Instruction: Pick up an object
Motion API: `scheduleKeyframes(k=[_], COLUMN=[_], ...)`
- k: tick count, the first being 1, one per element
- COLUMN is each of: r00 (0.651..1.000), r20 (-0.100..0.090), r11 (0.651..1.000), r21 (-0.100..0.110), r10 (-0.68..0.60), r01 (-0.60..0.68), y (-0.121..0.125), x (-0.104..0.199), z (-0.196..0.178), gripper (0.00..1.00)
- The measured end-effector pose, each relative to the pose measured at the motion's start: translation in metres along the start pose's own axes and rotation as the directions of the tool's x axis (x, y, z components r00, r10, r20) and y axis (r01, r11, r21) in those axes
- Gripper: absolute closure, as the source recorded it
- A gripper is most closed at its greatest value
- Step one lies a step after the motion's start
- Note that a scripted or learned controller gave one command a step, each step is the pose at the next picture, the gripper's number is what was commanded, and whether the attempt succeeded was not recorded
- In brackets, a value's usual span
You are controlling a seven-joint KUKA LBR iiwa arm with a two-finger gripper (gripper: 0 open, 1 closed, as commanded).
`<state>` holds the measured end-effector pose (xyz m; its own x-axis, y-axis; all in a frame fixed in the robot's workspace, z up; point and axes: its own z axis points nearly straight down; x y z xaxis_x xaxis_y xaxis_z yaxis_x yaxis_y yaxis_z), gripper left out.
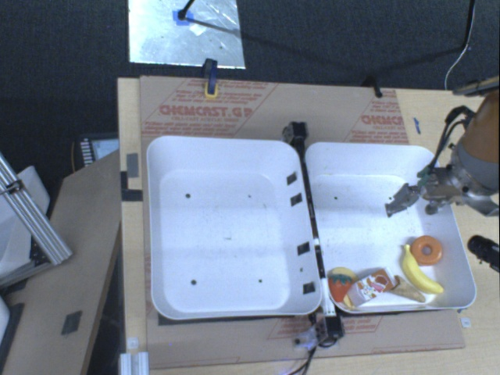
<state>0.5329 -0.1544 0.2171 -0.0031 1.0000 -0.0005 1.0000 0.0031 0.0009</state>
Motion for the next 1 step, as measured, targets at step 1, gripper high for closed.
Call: scheduleKeyframes(k=[1], r00=[1.000], r20=[0.004], r11=[1.000], r21=[-0.019], r10=[-0.002], r01=[0.002], y=[-0.0444], x=[0.0177], z=[-0.1617], gripper=[0.00])
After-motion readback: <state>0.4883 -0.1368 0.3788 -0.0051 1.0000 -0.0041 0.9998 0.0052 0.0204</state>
